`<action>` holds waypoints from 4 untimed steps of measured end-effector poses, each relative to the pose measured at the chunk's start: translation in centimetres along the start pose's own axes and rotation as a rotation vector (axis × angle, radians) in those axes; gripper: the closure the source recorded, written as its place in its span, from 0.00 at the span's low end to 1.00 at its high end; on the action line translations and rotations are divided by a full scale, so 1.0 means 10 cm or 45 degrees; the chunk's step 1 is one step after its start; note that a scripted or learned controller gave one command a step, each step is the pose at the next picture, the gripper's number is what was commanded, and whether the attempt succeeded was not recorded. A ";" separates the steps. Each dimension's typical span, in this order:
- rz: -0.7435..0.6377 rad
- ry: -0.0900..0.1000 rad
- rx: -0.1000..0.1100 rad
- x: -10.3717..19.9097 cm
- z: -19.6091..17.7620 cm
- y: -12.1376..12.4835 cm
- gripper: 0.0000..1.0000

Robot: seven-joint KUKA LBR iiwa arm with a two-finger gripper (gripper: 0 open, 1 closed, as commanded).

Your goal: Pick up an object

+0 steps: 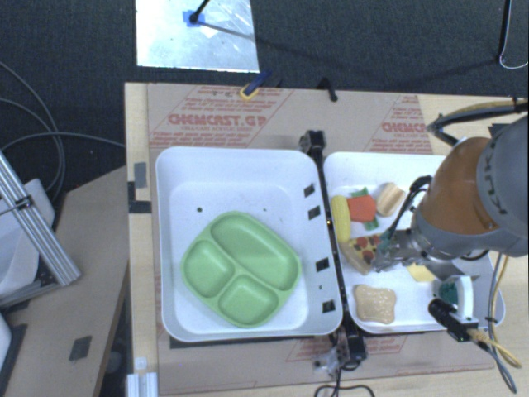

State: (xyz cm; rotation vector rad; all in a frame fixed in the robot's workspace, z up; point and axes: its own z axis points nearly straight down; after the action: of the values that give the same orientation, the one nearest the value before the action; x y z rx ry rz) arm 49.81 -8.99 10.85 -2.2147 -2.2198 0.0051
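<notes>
The right bin [347,165] holds toy food. A yellow corn cob [340,218] lies along its left wall, with a red and green piece [362,208] and a tan bread roll [388,195] beside it. A pizza-like slice [360,251] lies in the middle, and a pale slice of toast [375,303] sits near the front. The grey and orange arm comes in from the right, low over this bin. My gripper [386,252] is down at the right edge of the pizza-like slice, its tip dark and hard to read. A yellow piece [421,274] peeks out under the arm.
The left bin [178,180] holds a green three-compartment plate [240,267]. A black divider with clips runs between the bins [324,222]. Brown cardboard lies under both bins. A metal sheet [197,23] lies on the floor beyond, and cables trail at left.
</notes>
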 end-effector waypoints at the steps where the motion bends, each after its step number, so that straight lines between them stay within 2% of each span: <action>1: -0.008 0.000 -0.018 0.45 -0.79 -0.10 1.00; 2: -0.009 0.001 -0.018 0.88 -1.30 -0.10 1.00; 3: -0.007 0.000 -0.012 1.17 -1.32 -0.12 1.00; 4: -0.007 -0.001 -0.002 1.52 -0.72 -0.13 1.00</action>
State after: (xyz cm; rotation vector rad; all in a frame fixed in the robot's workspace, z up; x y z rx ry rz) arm 48.54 6.19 18.06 -2.2100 -2.2267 0.0042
